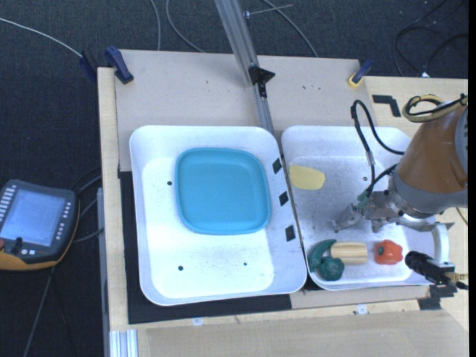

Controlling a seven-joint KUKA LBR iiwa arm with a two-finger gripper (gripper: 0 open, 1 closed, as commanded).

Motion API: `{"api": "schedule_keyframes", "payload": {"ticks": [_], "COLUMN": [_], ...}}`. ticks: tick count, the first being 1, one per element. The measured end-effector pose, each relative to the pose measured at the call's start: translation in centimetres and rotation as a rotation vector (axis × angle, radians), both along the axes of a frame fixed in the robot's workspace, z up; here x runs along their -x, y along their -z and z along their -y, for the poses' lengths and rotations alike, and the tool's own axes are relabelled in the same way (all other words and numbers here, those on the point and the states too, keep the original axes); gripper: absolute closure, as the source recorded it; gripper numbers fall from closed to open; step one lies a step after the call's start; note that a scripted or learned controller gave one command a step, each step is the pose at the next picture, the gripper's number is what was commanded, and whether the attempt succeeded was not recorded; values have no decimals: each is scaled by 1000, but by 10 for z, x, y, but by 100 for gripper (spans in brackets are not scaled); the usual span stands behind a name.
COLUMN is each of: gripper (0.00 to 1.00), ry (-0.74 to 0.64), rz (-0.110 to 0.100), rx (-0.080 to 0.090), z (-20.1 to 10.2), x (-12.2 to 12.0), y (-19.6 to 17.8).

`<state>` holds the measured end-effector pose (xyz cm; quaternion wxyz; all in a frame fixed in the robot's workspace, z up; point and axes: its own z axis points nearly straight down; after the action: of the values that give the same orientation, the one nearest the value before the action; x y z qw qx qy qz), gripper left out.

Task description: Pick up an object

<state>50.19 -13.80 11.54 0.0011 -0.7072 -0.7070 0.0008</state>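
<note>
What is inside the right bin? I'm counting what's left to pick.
The right bin holds a yellow flat piece, a green object, a tan cylinder and a red-orange pepper-like toy. The arm covers the bin's right side, so anything beneath it is hidden.

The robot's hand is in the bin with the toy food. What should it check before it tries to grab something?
1. Things to pick lie in the right bin: ok. A yellow piece, a green toy, a tan block and a red pepper are there.
2. Hand is above that bin: ok.
3. Hand carries nothing yet: cannot tell, the fingers are too small to read.
4. Target stands apart from its neighbours: not ok for the tan block, which touches the green toy; ok for the yellow piece.
5. Blue plate is out of the way, in the left bin: ok.
</note>
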Motion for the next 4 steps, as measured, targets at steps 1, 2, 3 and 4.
{"api": "schedule_keyframes", "payload": {"ticks": [1, 2, 3, 4], "gripper": [100, 100, 100, 100], "ry": [-1, -1, -1, -3], "rz": [4, 6, 8, 3], "rx": [0, 1, 1, 0], "z": [0, -8, -8, -51], "x": [-1, -2, -3, -17], "y": [-12, -57, -103, -102]}}
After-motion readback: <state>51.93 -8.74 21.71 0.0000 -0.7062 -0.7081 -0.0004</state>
